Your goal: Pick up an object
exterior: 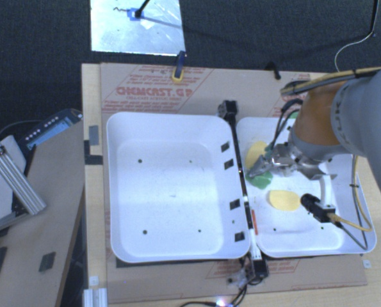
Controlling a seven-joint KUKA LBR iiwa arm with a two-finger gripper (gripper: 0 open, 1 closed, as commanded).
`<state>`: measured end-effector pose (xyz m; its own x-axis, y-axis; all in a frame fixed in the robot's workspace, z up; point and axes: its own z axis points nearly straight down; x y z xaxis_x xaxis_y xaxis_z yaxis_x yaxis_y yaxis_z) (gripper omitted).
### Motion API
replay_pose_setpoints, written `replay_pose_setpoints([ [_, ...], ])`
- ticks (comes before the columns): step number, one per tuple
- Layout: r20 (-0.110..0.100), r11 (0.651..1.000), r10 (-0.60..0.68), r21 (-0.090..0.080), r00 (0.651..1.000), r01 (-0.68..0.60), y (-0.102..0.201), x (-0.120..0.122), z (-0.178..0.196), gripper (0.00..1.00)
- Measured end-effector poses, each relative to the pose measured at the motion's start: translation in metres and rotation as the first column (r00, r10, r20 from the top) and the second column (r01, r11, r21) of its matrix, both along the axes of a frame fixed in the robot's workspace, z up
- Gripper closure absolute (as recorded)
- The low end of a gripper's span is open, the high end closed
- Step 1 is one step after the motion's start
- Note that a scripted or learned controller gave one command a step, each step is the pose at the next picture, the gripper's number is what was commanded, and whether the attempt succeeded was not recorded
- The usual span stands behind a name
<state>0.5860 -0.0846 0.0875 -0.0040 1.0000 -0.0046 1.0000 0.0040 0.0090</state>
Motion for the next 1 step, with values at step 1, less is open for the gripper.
replay_pose_setpoints([
  [1,-0.011,1.000,-0.014,0.000,1.000,0.014,-0.0979,-0.0669,0.0103,0.00],
])
